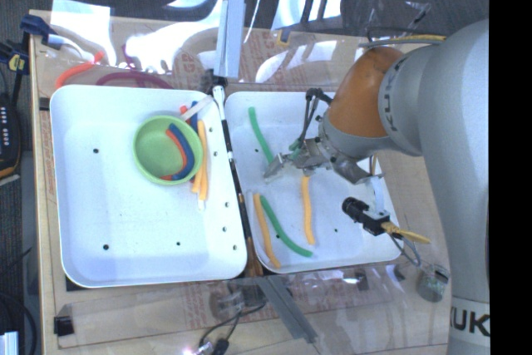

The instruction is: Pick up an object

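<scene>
My gripper (290, 165) hangs low over the middle of the right bin (357, 108), open, with nothing between its fingers. A green strip (260, 135) lies just up and left of it. An orange stick (307, 210) lies just below it, its top end close to the right fingertip. Near the bin's front left corner lie another orange stick (266, 229) and a curved green strip (283, 233), side by side.
The left bin (108, 212) holds a green bowl (158, 150) with blue and red pieces inside. Orange sticks (201, 170) lie against the bowl's right side, near the wall between the bins. The arm's bulk covers the right bin's far right part.
</scene>
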